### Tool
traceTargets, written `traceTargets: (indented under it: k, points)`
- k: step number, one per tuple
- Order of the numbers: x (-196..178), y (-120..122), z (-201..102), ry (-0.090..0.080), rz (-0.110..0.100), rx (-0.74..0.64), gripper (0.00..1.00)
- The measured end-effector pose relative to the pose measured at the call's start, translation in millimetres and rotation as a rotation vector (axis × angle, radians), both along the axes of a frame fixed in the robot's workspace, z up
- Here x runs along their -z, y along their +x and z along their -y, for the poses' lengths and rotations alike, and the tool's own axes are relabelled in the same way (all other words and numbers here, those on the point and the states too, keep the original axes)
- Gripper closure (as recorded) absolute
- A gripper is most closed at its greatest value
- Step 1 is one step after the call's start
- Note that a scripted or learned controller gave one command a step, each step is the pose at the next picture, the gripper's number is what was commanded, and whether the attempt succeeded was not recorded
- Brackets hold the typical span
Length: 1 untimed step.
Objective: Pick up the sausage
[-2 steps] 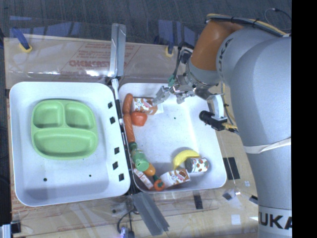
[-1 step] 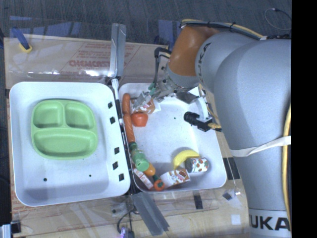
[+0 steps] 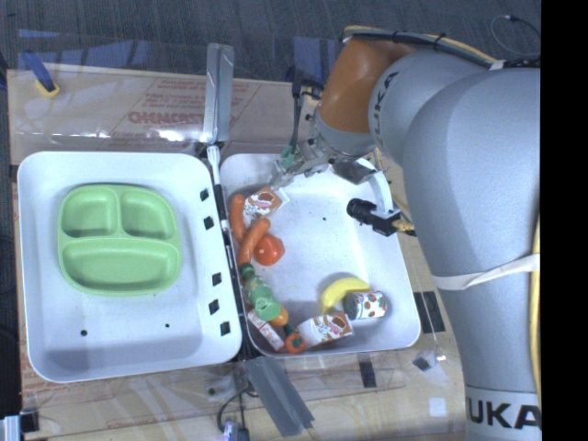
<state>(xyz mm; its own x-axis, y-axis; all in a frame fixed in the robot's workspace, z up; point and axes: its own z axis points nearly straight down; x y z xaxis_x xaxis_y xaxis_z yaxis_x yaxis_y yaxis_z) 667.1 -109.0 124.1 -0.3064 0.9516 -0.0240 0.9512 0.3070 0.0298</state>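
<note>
The sausage (image 3: 237, 215), a short orange-red cylinder, lies along the left wall of the right bin (image 3: 386, 255), near the bin's far left corner. A small printed carton (image 3: 264, 200) rests against it. My gripper (image 3: 288, 164) hangs over the far edge of the right bin, up and to the right of the sausage and just beyond the carton. Nothing shows in its grasp. The grey arm with its orange band (image 3: 354, 85) comes in from the right.
An orange carrot (image 3: 254, 238) and a red tomato (image 3: 270, 252) lie just below the sausage. A green item (image 3: 262, 297), a banana (image 3: 342, 290), a can (image 3: 367, 305) and another carton (image 3: 323, 328) crowd the near side. The left bin (image 3: 37, 320) holds a green divided plate (image 3: 118, 238).
</note>
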Motion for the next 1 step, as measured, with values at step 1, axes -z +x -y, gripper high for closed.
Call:
traceTargets:
  k: [1]
  points:
    - [0.3, -0.1, -0.2, 0.0, 0.0, 0.0, 0.0]
